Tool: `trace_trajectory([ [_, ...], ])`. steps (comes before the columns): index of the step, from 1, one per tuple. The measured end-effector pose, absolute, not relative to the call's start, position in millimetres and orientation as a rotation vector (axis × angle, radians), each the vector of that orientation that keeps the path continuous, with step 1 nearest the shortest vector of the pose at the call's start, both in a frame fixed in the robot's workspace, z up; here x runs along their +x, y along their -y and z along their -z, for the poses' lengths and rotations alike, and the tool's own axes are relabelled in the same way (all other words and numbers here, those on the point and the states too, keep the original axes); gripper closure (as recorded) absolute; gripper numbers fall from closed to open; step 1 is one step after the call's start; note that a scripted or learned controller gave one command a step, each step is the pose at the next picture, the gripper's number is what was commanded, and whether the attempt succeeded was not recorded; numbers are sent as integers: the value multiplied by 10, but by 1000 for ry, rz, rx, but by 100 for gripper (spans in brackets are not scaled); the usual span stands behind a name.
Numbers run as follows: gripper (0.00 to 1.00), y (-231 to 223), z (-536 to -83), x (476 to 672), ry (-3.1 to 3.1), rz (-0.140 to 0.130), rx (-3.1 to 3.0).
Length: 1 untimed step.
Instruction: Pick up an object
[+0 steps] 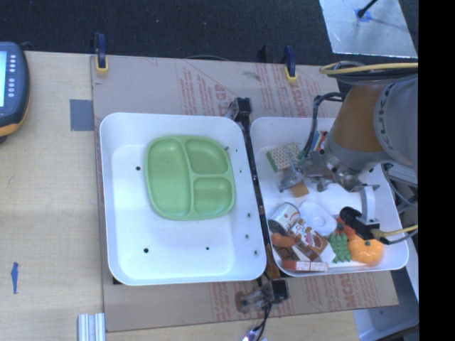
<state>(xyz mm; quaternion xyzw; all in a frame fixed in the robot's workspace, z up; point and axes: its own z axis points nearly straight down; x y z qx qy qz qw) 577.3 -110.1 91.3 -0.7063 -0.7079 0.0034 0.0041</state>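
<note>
Arm low over the right bin's clutter, left bin holding a green plate.

Nearest the camera, along the front edge of the right bin, lie an orange toy fruit, a small green toy, and a red and white wrapped packet beside a brown sausage-like piece. Just behind them sit a white round lid and a small can. Farther back, the gripper hangs over a small brown block and a green mesh-patterned packet; whether its jaws are apart or closed cannot be told from here, and nothing is visibly held. The grey arm's orange band rises behind it. In the left bin, a green divided plate lies flat toward the back.
</note>
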Motion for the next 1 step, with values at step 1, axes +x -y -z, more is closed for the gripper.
trace_trajectory([
  [1,100,1109,-1021,5809,2224,-7,-2214],
])
